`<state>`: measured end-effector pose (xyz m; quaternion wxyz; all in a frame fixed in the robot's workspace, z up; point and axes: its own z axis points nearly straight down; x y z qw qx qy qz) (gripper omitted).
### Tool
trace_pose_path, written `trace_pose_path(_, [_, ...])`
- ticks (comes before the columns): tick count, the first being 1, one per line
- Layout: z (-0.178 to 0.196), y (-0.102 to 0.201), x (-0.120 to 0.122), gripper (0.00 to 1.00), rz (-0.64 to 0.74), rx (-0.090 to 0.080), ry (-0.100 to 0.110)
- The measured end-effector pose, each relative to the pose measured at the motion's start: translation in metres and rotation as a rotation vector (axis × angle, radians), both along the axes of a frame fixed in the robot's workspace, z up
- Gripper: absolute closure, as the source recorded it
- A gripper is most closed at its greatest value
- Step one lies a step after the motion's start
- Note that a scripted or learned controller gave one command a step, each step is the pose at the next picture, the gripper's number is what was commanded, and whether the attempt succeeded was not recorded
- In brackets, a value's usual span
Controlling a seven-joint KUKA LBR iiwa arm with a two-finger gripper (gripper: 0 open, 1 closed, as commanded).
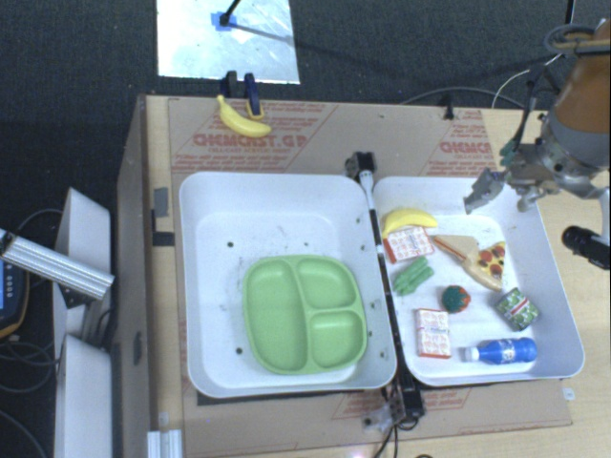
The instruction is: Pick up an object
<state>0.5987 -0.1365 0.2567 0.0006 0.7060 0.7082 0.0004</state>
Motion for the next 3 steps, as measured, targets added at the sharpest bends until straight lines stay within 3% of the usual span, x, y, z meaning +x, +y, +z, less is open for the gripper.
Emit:
trace_pose_path(1, [-0.11, 0.02, -0.07, 0.0, -0.002, 0.001, 0.003])
trace_pose_path(2, [-0.171, 0.013, -0.092, 0.0, -0.001, -0.001, -0.003])
trace_pose_path(3, [-0.162, 0.013, -0.092, 1.0, -0.001, 0.0, -0.004])
